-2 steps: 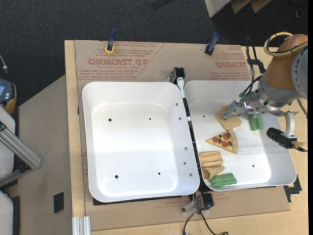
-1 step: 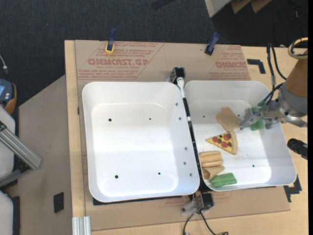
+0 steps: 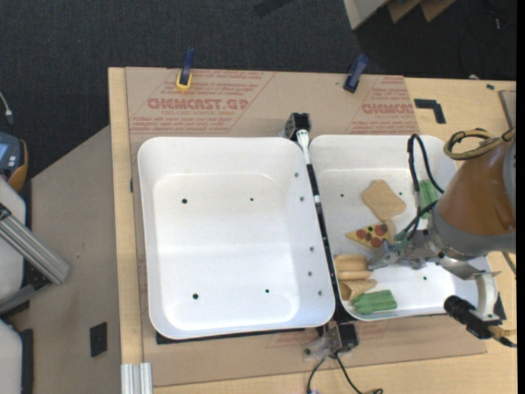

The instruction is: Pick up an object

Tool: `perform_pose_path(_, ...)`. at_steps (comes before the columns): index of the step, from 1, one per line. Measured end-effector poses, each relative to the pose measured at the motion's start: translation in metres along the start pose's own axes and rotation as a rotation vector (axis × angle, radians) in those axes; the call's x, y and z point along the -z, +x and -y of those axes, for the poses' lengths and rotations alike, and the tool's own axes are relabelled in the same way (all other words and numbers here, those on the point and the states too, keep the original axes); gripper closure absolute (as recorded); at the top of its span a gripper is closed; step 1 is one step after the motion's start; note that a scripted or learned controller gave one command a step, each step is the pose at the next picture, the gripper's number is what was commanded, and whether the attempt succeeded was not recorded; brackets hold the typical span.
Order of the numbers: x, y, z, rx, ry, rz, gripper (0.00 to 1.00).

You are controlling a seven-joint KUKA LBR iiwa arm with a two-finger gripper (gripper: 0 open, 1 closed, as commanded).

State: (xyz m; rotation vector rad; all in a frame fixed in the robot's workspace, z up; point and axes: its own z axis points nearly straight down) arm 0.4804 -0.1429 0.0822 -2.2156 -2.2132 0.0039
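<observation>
My gripper (image 3: 385,257) hangs low in the right bin (image 3: 426,302), reaching in from the right. Its tip is just right of a tan bun-like piece (image 3: 351,264) and just below a toy pizza slice (image 3: 369,236). A second tan piece (image 3: 358,287) and a green block (image 3: 375,302) lie near the bin's front rim. Further back lies a tan bread slice (image 3: 384,198). A small green item (image 3: 426,194) peeks out beside the arm. I cannot see anything held by the gripper.
The left bin (image 3: 164,220) is a shallow white tray next to the right one, parted from it by a black divider strip (image 3: 316,212). The arm's orange band (image 3: 480,195) covers the right bin's right side. Clamps (image 3: 185,79) hold the cardboard at the back.
</observation>
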Motion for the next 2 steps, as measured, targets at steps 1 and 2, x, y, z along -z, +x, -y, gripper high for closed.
perform_pose_path(1, 0.004, -0.035, -0.096, 0.004, -0.018, 0.01, 0.0)
perform_pose_path(2, 0.003, -0.048, -0.078, -0.001, -0.006, 0.005, 0.0)
